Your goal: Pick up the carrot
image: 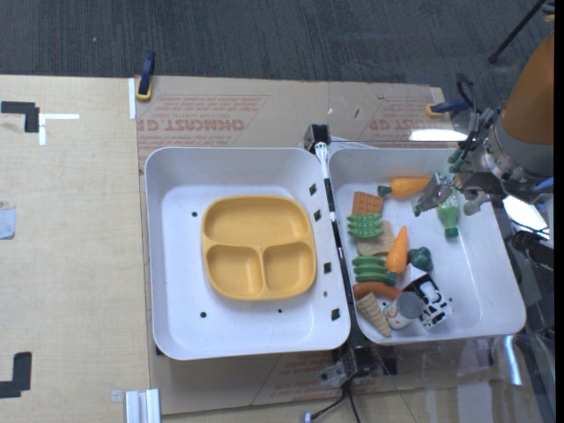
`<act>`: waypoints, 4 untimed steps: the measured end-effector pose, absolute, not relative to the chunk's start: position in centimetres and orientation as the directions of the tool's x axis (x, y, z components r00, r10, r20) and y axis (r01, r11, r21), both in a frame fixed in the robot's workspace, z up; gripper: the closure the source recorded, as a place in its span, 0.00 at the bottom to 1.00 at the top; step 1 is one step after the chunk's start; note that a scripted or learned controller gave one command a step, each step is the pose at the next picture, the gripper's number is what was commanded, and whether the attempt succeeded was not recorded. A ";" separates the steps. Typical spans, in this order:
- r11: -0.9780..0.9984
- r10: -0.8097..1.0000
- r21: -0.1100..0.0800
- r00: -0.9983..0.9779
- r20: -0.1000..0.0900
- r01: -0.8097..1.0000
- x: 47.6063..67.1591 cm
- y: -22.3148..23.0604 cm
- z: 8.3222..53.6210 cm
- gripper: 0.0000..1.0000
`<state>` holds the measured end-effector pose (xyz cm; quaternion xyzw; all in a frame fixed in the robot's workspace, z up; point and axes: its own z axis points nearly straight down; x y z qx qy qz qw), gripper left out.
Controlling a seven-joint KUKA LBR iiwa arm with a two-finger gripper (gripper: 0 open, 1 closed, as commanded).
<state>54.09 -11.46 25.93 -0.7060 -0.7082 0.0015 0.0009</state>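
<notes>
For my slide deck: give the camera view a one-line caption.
Robot hand above right white bin of toy food, orange carrot unpicked; yellow divided plate in left bin.

Dark grey carpet floor [291,20] along the far side. Pale wood bench top [62,263] at left, black L-shaped markers near its left edge. Brown cardboard sheet [264,113] over the bench's right part, clamped at far corners by a blue-yellow clamp [145,76].

The arm [529,104] has a broad orange band above a grey wrist. Thin dark cables run beside it. The gripper [449,194] is grey metal with green-tipped parts.
</notes>
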 end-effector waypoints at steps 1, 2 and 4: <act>-0.091 0.996 -0.004 0.091 -0.001 0.996 51.7 -9.6 15.2 0.00; -0.253 0.967 -0.003 0.253 0.000 0.967 52.8 -12.4 9.1 0.00; -0.237 0.972 -0.001 0.237 -0.001 0.972 56.3 -3.9 19.1 1.00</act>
